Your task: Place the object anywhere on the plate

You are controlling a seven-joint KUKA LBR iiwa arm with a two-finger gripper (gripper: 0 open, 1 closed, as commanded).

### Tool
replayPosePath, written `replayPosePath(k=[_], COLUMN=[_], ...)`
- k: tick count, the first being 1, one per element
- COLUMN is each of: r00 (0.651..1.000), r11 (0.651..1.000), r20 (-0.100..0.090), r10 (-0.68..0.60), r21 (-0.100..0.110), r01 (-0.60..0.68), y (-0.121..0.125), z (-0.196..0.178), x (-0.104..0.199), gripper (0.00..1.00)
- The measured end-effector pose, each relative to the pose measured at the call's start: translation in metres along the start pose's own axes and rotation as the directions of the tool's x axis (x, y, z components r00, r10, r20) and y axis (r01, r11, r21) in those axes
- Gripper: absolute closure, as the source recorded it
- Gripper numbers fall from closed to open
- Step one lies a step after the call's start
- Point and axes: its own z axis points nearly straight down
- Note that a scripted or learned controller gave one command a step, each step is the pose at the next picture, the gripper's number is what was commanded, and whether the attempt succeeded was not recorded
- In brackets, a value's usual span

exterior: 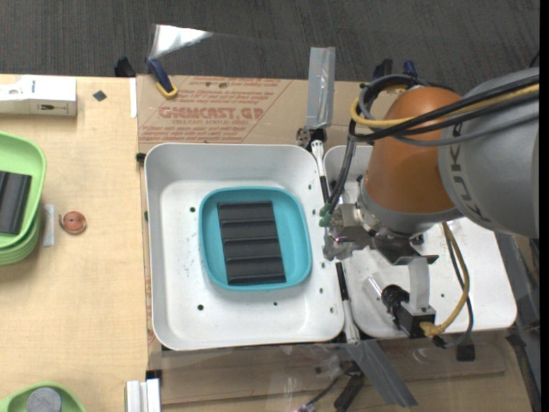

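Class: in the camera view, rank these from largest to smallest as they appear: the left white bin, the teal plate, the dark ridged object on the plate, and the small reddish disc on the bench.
1. Left white bin
2. Teal plate
3. Dark ridged object
4. Reddish disc

Dark ridged block (251, 243) covers teal plate (296, 230) centre; white bin (171, 256) floor around plate open.

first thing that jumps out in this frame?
The arm, its big orange band filling the right side over the right bin. Next, the teal plate in the middle of the left bin, with a dark ribbed block lying on it. A green dish sits at the far left edge of the bench.
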Motion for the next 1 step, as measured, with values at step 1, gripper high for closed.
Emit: replayPosePath(k=[1], r00=[0.989], r11=[0.989], r20=[0.0], r10=[-0.148], r21=[0.003], r01=[0.148], y=[-0.0007], z=[0.0243], x=[0.0324], gripper=[1.0])
